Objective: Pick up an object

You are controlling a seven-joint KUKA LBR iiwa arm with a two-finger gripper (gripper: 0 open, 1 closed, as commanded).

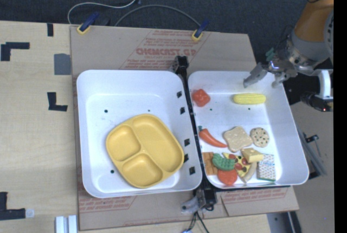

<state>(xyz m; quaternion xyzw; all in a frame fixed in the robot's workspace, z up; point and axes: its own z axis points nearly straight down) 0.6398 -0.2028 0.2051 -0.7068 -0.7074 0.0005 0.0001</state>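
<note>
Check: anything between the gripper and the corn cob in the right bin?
Nothing visible. The gripper hovers at the right bin's far edge, and the corn cob lies just below it in the picture, with bare white floor around it. The tomato sits well off to the side.

Two shallow white bins sit side by side: a left bin (pixel 92 85) and a right bin (pixel 290 134). The left one has one yellow divided plate (pixel 143 149) with three compartments. The right one has one red tomato (pixel 201 97), one corn cob (pixel 249 98), one carrot (pixel 212 138), one bread slice (pixel 236 138), one cookie (pixel 259 137) and a heap of small toy foods (pixel 238 166) too jumbled to count
</note>
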